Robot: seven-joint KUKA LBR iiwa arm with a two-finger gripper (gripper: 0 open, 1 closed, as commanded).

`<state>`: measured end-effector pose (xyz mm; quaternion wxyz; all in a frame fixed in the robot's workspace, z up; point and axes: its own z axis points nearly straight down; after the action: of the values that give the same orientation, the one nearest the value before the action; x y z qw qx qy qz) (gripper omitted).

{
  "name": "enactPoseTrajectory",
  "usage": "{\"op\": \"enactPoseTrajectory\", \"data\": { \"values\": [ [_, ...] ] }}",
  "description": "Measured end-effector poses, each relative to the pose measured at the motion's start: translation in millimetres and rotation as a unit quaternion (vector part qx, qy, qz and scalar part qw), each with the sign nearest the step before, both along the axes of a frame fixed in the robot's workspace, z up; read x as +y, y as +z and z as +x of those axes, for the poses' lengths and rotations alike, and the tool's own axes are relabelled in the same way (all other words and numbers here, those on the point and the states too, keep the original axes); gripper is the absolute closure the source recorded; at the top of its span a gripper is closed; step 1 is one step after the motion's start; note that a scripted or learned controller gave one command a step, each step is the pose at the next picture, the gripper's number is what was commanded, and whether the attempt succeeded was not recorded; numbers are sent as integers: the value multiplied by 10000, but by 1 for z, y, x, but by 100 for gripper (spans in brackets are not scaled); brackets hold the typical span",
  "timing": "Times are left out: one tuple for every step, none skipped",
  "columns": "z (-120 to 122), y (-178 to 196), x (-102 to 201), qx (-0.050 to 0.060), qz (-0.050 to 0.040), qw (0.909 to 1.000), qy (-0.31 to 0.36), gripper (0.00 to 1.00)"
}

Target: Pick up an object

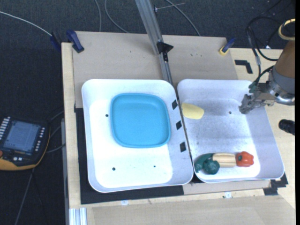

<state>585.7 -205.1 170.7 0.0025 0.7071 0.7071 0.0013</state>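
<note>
Yellow object point(192, 111) in right bin point(262, 125)

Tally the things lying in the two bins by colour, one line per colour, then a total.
Blue: 1, the plate in the left bin
Yellow: 1, the yellow piece in the right bin
Green: 1, the green piece
Tan: 1, the tan piece
Red: 1, the red piece
Total: 5
</note>
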Motion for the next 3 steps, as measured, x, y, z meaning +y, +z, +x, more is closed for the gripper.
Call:
{"op": "enactPoseTrajectory", "data": {
  "values": [
    [1,37,0,6,2,10000,2,100],
    [10,52,52,16,10,10000,22,100],
    [24,45,102,25,15,10000,25,100]
  ]
}}
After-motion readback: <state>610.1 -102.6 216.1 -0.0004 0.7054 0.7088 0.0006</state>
